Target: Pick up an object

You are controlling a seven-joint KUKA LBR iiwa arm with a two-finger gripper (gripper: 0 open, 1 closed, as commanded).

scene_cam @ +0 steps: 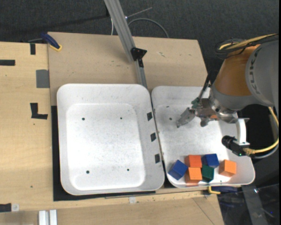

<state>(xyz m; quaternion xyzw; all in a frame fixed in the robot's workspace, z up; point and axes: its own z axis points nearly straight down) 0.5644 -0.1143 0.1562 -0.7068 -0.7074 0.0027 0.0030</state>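
Several small blocks lie clustered at the near end of the right bin: a blue block, an orange block, a second blue one, an orange one, a green one and an orange one. My gripper hangs over the middle of that bin, well behind the blocks. Its fingers are spread open and nothing is between them. One finger slants toward the lower left.
The left bin sits beside the right one, with a raised rim between them. A grey metal pole slants in from the top to the bins' far edge. A yellow cable loops by the arm at right.
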